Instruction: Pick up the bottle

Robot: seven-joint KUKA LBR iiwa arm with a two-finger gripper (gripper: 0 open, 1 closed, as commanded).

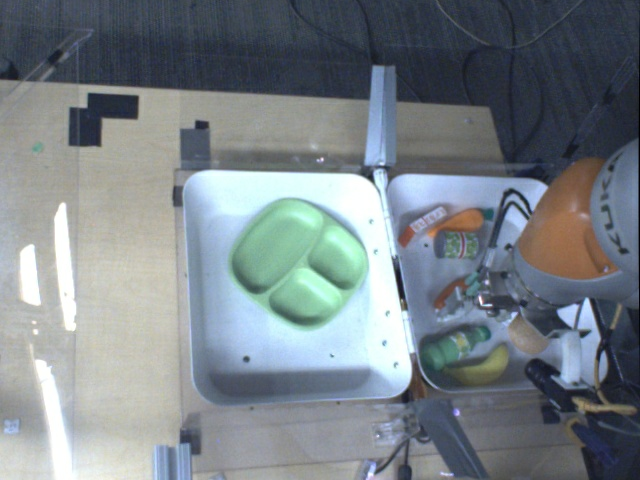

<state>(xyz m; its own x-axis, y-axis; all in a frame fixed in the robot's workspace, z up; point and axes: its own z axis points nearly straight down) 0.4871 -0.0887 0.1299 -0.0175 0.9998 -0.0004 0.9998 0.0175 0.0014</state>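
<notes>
Bottle [455, 347] lies flat at right bin's near edge, touching banana [478, 367]; likely light, slick, round; grip mid-body. End effector [478, 296] state: cannot tell.

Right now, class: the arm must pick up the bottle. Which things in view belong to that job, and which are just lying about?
Belongs to the job:
green bottle
gripper
right bin

Just lying about:
banana
carrot
small can
green divided tray
left bin
</notes>
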